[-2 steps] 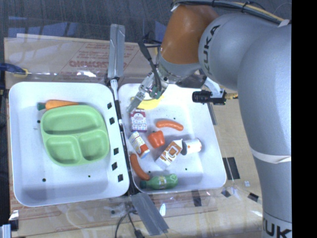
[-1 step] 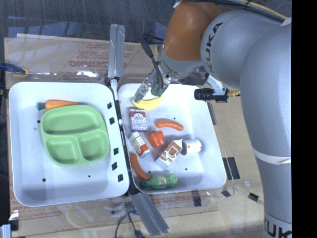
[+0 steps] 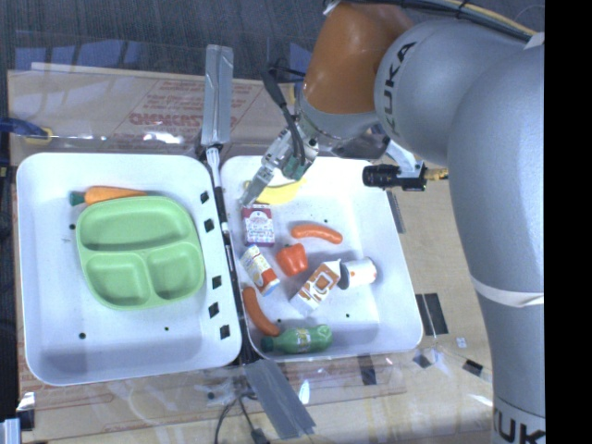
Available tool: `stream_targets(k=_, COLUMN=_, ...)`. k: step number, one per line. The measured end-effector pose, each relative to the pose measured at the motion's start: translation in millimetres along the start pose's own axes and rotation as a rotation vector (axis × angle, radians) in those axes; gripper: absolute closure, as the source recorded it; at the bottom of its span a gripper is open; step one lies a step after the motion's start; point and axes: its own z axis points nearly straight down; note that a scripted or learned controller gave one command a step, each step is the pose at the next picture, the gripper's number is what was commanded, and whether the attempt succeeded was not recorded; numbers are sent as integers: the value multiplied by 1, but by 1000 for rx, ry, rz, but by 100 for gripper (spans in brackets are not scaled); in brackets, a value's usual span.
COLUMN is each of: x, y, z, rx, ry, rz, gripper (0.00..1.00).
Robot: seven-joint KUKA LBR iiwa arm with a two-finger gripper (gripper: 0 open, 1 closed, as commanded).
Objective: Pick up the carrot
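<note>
Surface: brown board under two shallow white bins, the left bin (image 3: pixel 55 340) and the right bin (image 3: pixel 393 326), with a metal divider between them.
Carrot: the carrot (image 3: pixel 113 193) lies in the left bin along its far wall, tucked against the upper rim of the green tray (image 3: pixel 139 248), its green top toward the left.
Gripper: the gripper (image 3: pixel 264 181) hangs over the far left corner of the right bin, tilted, above a yellow piece (image 3: pixel 282 192); nothing sits between its tips, and they look close together, though the slant makes the gap hard to judge.
Clutter: the right bin holds an orange sausage-like piece (image 3: pixel 316 233), a red pepper (image 3: pixel 292 259), a small red carton (image 3: pixel 258 224), a white bottle (image 3: pixel 359 272), a green vegetable (image 3: pixel 301 339) and another orange piece (image 3: pixel 259 311); the two orange pieces could be mistaken for the target.
Step in hand: carry the gripper across the divider to the left bin; the approach has not yet reached the target.
How to do it well: I judge it best to lift clear of the bin walls first, open wide, then line the tips across the carrot's thick middle, not along its length.
Risk: the tray rim touches or nearly touches the carrot, so one tip may land on the tray and push the carrot toward the wall.
</note>
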Motion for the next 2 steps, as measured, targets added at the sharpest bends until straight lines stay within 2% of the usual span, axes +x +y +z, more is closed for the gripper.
stream_targets(k=1, x=-18, y=-46, z=82, rx=0, ry=2, rz=-95, gripper=0)
stream_targets(k=2, x=-18, y=-19, z=-122, rx=-3, ry=-4, rz=97, gripper=0)
